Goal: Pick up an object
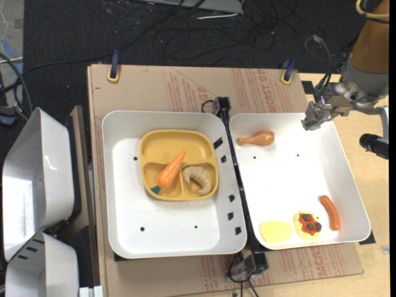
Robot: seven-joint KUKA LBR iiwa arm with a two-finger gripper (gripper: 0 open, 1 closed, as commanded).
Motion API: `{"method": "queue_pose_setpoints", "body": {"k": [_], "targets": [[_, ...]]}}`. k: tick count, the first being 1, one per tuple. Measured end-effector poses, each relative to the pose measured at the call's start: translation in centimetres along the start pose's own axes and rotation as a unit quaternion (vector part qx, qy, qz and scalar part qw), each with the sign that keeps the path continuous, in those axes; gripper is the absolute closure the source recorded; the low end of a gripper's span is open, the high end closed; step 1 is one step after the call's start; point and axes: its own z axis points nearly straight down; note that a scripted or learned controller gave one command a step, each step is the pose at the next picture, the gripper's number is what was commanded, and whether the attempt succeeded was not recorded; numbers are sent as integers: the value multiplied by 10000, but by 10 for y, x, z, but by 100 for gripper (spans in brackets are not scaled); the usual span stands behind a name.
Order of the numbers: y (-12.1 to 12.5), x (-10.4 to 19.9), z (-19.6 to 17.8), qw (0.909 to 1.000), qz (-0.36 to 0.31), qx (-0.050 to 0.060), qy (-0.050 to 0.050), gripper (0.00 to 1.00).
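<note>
Nothing is lifted yet: my pincer [314,119] hovers over the right white bin's [346,166] far edge, near the tan plastic drumstick [257,139]; its grip I cannot tell.

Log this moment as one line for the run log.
pincer: over right bin far corner, holding nothing | drumstick, sausage: right bin | carrot, shrimp: plate, left bin

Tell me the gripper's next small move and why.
Probably shift the gripper left and lower it toward the tan toy chicken drumstick. The gripper hangs over the right white bin's far right corner with nothing seen between its fingers, and the drumstick is the nearest item, lying alone with free space around it.
</note>
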Motion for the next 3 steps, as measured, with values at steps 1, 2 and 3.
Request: {"method": "queue_pose_setpoints", "body": {"k": [1,2,3], "targets": [[-10,61,2,10000,-3,4,1,100],[-25,107,16,10000,3,10,0,100],[-32,160,16,10000,-4,7,2,100]]}}
